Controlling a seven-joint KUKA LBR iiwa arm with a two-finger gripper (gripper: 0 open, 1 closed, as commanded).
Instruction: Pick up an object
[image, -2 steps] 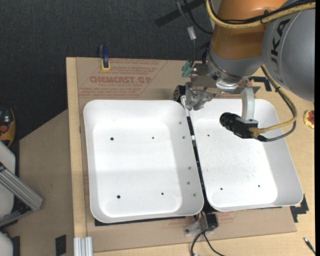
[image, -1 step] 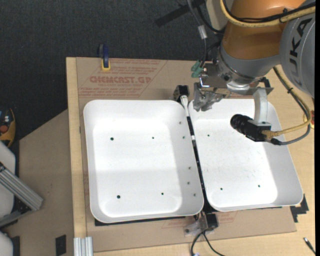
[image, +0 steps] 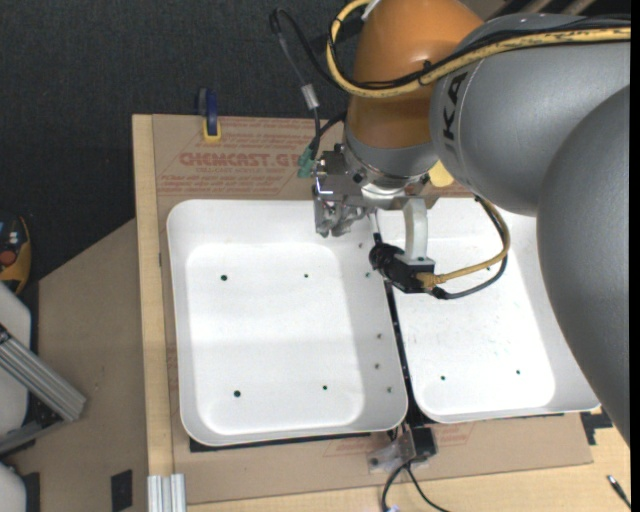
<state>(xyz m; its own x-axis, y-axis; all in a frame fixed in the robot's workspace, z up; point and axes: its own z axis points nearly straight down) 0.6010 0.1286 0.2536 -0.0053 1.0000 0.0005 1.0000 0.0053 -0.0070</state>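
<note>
Object: we cannot tell where it lies. The wrist and gripper (image: 335, 218) cover the far right corner of the left bin (image: 270, 335), and whatever sits beneath them is hidden from us.

Gripper: it hangs low over that far right corner, just inside the rim and close to the seam between the two bins. It reads as a cluster of grey metal parts under the wrist. We cannot tell whether it is open or closed, nor whether it has hold of anything.

Left bin: white floor, shallow walls, rounded corners. We note four small dark dots (image: 224, 279) on the floor, roughly at the corners of a square, and a few more along its right wall. A band of shade crosses the far half and the near half is brighter.

Right bin (image: 480, 345): it sits touching the left bin along the seam. Its far and right parts are covered by the arm (image: 560, 150). Two dark dots show on its near floor.

Arm: it is grey and bulky and enters from the right. The orange band (image: 405, 45) sits directly above the wrist. A black plug (image: 397, 266) hangs beside the wrist over the seam, with a yellow cable (image: 470, 272) looping from it over the right bin. Dark cables run up past the band.

Surroundings: both bins rest on a brown board (image: 250, 158) with red print along its far edge. A blue clamp (image: 209, 112) grips that far edge at the left. A small black fitting (image: 415, 442) sits at the board's near edge below the seam. A metal rail (image: 40, 385) lies at lower left, well apart from the bins.
</note>
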